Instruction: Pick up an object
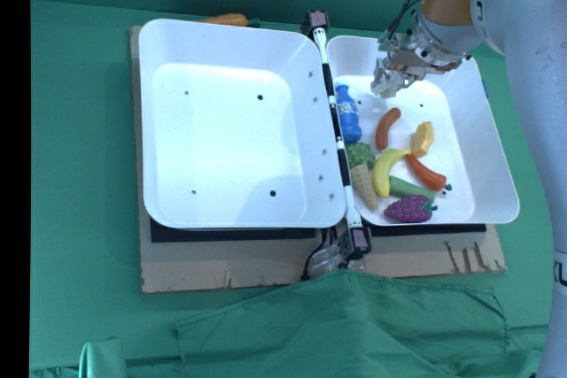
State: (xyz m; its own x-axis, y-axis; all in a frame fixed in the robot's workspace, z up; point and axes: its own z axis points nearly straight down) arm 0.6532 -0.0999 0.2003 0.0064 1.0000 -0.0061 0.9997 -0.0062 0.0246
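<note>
So far nothing is picked up. The gripper (390, 84) hangs over the far part of the right bin (496, 181), and I cannot tell if it is open or shut. The toys lie in that bin, nearer than the gripper: a blue bottle (346, 112), a sausage (387, 127), a banana (387, 170) and grapes (408, 209). The left bin (159, 40) has no toys. The grab is still to do.

Toys (390, 164) in right bin (496, 181); left bin (177, 49) beside.
</note>
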